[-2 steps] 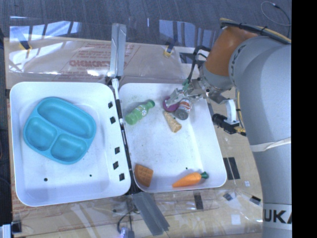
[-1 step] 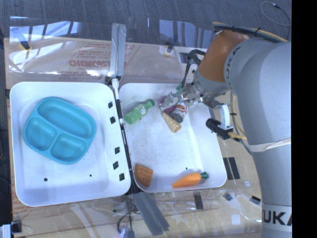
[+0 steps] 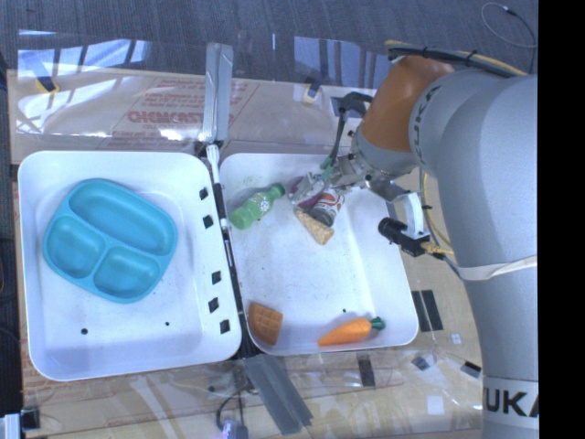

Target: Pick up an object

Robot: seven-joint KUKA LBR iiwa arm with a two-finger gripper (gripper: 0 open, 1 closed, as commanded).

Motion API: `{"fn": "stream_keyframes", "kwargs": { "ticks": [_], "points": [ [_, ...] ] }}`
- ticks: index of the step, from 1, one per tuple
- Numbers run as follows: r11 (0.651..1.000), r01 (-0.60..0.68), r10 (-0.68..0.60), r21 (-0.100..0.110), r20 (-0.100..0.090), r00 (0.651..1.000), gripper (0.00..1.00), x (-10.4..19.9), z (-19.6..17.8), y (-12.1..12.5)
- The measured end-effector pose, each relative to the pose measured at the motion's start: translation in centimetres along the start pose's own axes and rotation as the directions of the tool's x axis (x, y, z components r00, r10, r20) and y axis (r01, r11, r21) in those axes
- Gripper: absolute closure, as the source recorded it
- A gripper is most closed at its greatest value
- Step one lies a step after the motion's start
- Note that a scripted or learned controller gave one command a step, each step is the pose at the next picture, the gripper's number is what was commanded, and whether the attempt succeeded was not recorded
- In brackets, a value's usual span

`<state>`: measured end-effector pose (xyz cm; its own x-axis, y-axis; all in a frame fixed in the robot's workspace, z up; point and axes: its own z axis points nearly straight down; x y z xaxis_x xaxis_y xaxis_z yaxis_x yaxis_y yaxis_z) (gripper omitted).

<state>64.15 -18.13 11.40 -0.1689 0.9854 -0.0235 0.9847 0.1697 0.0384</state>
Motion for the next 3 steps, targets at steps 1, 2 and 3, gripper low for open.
{"fn": "stream_keyframes", "kwargs": {
  "ticks": [1, 2, 3],
  "points": [
    [0.999, 0.052, -0.052, -0.004, -0.004, 0.999, 0.00, 1.1, 0.1, 1.0],
    [0.990, -0.133, 0.134, 0.040, -0.017, 0.991, 0.00, 2.5, 2.1, 0.3],
    [0.991, -0.128, 0.129, 0.041, -0.017, 0.991, 1.00, 2.5, 1.1, 0.4]
  ]
}}
